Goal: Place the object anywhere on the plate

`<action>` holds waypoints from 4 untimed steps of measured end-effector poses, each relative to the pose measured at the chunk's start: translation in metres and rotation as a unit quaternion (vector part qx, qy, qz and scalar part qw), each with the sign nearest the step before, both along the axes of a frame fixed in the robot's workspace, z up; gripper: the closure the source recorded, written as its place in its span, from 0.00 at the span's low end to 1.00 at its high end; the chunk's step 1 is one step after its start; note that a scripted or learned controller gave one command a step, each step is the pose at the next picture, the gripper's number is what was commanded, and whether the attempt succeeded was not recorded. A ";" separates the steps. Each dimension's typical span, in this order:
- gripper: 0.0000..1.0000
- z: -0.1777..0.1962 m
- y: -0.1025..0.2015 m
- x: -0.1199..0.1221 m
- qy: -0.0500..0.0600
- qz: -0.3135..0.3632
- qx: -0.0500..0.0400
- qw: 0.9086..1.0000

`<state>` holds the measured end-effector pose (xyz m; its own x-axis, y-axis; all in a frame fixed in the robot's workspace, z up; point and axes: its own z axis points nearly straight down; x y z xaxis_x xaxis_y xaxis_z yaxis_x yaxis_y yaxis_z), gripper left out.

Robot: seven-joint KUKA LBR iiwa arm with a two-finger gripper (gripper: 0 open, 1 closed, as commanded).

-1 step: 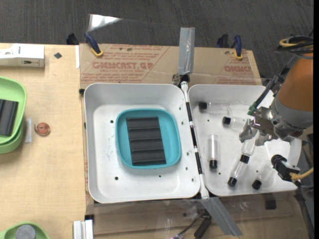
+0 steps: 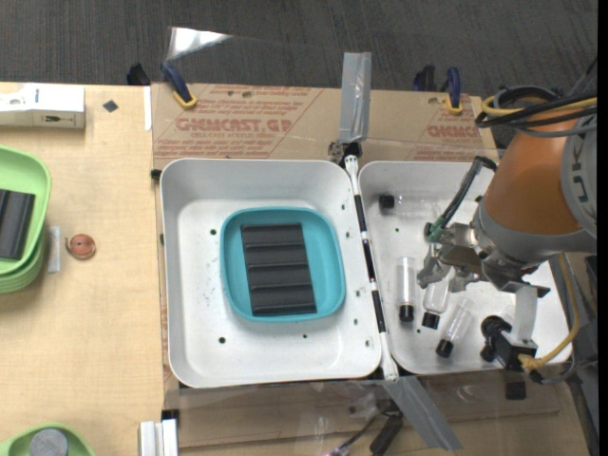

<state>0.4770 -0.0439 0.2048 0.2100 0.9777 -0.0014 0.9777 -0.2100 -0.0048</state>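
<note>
Gripper, finger state hidden, hovers over clear vials in rt bin: prob. light, slippery, grip mid-body; plate waits.

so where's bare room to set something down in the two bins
Left bin: a bare white strip runs all round the teal plate, widest along the near edge. The plate's middle is taken by a dark ridged insert. Right bin: crowded with clear vials and the arm; only its far strip is mostly bare.

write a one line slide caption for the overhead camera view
Grey and orange arm over clear black-capped vials in the right white bin; teal square plate waits in the left white bin.
</note>
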 end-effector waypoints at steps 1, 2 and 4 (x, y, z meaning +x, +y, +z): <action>1.00 -0.015 0.066 0.005 0.001 0.141 0.001 0.990; 0.00 -0.015 0.066 0.005 0.000 0.140 0.000 0.990; 0.00 0.026 -0.069 0.100 -0.001 0.096 0.000 0.995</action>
